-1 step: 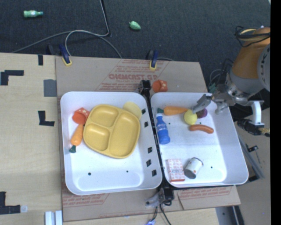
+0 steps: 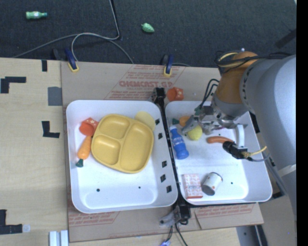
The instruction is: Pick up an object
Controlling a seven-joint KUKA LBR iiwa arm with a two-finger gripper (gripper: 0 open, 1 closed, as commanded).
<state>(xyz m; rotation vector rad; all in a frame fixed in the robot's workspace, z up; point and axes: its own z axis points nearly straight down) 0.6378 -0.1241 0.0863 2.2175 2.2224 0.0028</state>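
Seemingly just above a yellow ball [image 2: 195, 133] in the right bin [image 2: 240, 190], the gripper [image 2: 204, 124] is hovering; whether it is released or clenched, I cannot tell. A blue bottle [image 2: 179, 145] and an orange sausage-shaped toy [image 2: 219, 140] are crowding close, so the round ball may roll aside under a slightly off-centre pinch.

Two shallow white bins sit side by side on a sheet of cardboard [image 2: 144, 81] laid over the wooden tabletop [image 2: 24, 144]. Two clamps, each blue with a yellow tip [image 2: 72, 61] [image 2: 167, 65], grip the cardboard's far edge. A thin white cable [image 2: 91, 36] loops over the dark floor [image 2: 192, 24] beyond the tabletop. On that floor lie a small green bottle [image 2: 36, 15] and a green scrap [image 2: 148, 28], well apart from each other. Black tape marks [image 2: 48, 129] dot the wood at the left.
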